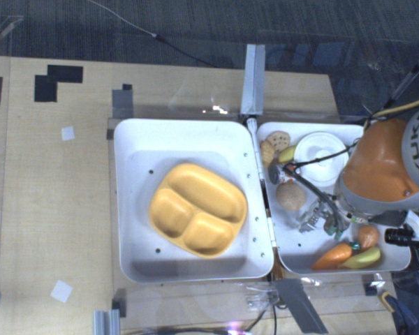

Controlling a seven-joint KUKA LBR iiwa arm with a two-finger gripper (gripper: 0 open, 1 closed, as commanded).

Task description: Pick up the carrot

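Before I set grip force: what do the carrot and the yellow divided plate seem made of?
Carrot: probably moulded plastic toy food, with a smooth, even orange skin and slight sheen. Yellow divided plate: likely hard plastic, uniform colour, with soft glossy highlights on its rounded ridges. Neither can be confirmed by look alone.

glossy plastic bins [133, 208], matt wooden bench [49, 208].

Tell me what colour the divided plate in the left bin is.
Yellow. The divided plate in the left bin shows clearly in the camera view.
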